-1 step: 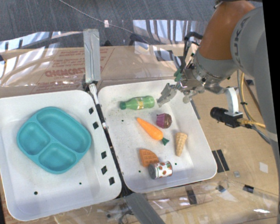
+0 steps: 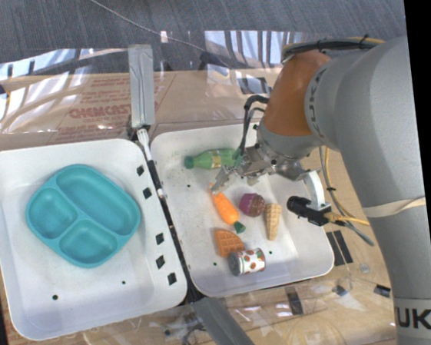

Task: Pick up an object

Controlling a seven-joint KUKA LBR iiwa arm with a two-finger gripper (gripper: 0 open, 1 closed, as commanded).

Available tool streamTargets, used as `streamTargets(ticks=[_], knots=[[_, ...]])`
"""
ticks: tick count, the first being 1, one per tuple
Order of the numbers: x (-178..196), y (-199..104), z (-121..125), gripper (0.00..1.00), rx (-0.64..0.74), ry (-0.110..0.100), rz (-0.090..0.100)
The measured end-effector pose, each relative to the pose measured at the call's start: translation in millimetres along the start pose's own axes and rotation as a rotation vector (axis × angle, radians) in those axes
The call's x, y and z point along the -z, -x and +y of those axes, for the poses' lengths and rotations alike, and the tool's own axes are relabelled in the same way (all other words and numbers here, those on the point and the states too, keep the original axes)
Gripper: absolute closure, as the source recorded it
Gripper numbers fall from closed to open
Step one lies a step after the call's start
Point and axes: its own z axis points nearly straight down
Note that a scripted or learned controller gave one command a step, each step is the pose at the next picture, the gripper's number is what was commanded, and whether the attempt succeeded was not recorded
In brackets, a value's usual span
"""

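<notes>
a: gripper point(image 2: 229, 172) sits low over the right bin point(image 2: 311, 261), toward its far side, coming off the grey arm point(image 2: 363, 112) that reaches in from the right. its thin metal fingers point(image 2: 220, 181) point left and a little toward the near side.

b: is it holding anything?

a: cannot tell. the fingers are small and blur into the white floor, so how far apart they stand is unclear, and nothing shows clearly between them.

b: what lies closest to it?

a: a green bottle point(image 2: 211, 159) lies on its side just beyond the fingertips, on the far side. a toy carrot point(image 2: 226, 208) lies just on the near side of them, orange with a green end pointing right and near.

b: and the rest of that bin?

a: a dark purple rounded piece point(image 2: 251, 203) sits right of the carrot. beside it, further right, is an ice cream cone point(image 2: 273, 220) with its tip pointing near. nearer still is an orange waffle-textured piece point(image 2: 228, 241), touching or almost touching a small can point(image 2: 247, 262) with a red and white label, lying on its side.

b: the left bin?

a: the left bin point(image 2: 29, 305) holds a turquoise divided plate point(image 2: 83, 215) with three compartments, well apart from the gripper.

b: under the bins?

a: brown cardboard point(image 2: 76, 106) under clear plastic, taped with grey tape point(image 2: 142, 87).
</notes>
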Motion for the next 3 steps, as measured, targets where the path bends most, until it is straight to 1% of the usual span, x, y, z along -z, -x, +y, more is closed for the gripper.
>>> streamTargets(ticks=[1,2,3], knots=[[-15.8,-70.7,-11.6,0.00,-0.127,0.007,-0.001],[-7.6,-69.9,-11.7,1.00,-0.124,0.003,-0.001],[86.3,-128.2,-23.1,1.00,0.140,0.014,-0.006]])
